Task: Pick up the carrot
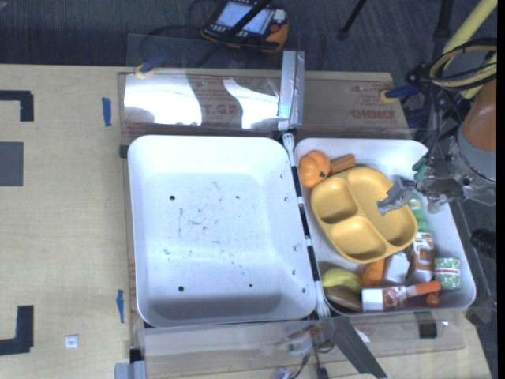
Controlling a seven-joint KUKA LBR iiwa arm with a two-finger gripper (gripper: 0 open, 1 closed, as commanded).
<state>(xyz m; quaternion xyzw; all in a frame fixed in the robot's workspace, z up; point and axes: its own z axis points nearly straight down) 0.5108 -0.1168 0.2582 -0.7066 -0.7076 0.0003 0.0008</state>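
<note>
The carrot [373, 272] is a short orange piece in the right bin [461, 247], wedged between the front edge of a yellow divided plate [361, 212] and a small bottle [392, 295]. My gripper [394, 199] reaches in from the right and hangs over the plate's right rim, up and to the right of the carrot and apart from it. Nothing shows in its grasp.
An orange toy pumpkin [314, 167] and a brown piece [342, 163] lie at the bin's back left. A yellow-green fruit [339, 279], a green-labelled can [447, 272] and packets crowd the front right. The left bin [150, 212] sits alongside.
</note>
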